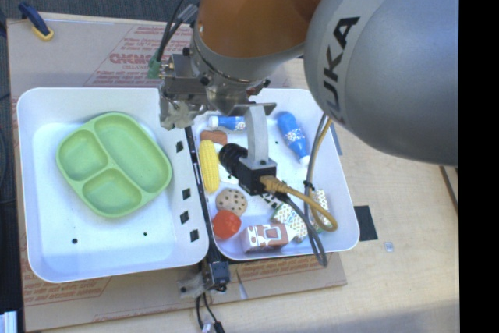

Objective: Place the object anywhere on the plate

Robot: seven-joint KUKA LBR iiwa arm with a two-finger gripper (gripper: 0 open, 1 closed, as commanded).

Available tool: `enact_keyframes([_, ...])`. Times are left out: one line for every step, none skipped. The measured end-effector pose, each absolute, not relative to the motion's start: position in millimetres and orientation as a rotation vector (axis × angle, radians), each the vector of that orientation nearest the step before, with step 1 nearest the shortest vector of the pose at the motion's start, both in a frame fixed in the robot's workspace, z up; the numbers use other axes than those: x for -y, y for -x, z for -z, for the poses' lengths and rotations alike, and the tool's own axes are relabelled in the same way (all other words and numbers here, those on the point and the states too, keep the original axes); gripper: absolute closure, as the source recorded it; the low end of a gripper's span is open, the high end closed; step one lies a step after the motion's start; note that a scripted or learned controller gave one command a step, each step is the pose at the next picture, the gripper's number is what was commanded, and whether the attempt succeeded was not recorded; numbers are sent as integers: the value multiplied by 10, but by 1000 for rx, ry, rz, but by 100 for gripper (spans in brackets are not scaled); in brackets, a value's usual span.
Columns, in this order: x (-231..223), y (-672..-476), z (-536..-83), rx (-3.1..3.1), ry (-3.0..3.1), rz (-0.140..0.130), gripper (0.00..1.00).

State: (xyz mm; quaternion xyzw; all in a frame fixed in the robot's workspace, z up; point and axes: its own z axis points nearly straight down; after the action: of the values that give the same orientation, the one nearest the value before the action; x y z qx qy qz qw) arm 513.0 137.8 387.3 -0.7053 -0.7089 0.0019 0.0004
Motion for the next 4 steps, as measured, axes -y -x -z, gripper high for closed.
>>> enact_keyframes([-1644, -5793, -3634, 2230, 2213, -5, 100])
enact_keyframes([-1895, -6147, -3580, 2229, 2213, -5, 100])
enact_keyframes([-2176, -6258, -3684, 2228, 2213, -4, 100])
enact_keyframes([-2176, -6559, -3665, 2228, 2215, -5, 100])
